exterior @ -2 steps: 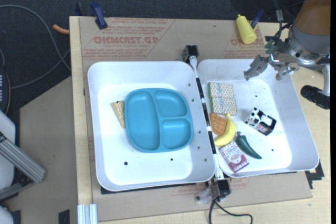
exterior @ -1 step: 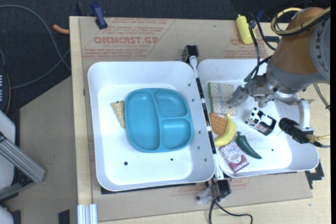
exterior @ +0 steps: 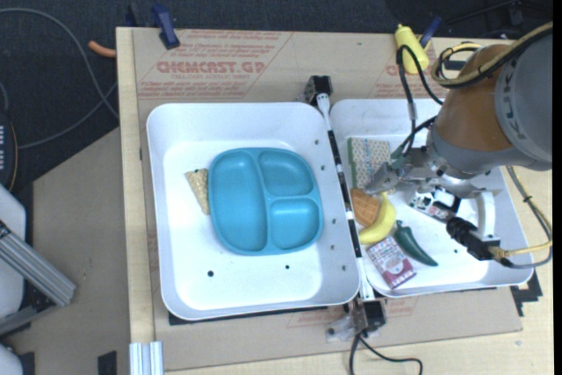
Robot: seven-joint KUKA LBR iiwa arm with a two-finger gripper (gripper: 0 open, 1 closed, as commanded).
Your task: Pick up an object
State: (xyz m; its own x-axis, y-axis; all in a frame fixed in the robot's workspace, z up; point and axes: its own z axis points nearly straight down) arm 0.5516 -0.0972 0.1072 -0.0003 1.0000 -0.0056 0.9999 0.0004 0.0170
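Note:
In the right bin [exterior: 378, 114] lie a patterned green-and-white packet [exterior: 367, 157], a brown pastry-like piece [exterior: 364, 207], a yellow banana-shaped object [exterior: 379, 227], a dark green pepper [exterior: 413, 243] and a small red-and-white packet [exterior: 391, 263]. My gripper [exterior: 386, 177] reaches in from the right and hangs low over the bin's left part, just above the pastry and beside the patterned packet. The arm's wrist hides much of the bin's middle.
The left bin [exterior: 176, 277] holds a blue divided plate [exterior: 263, 199] with a tan cracker-like piece [exterior: 198, 185] at its left edge. A black clamp [exterior: 319, 89] sits between the bins at the back. Cables trail at the arm's right side.

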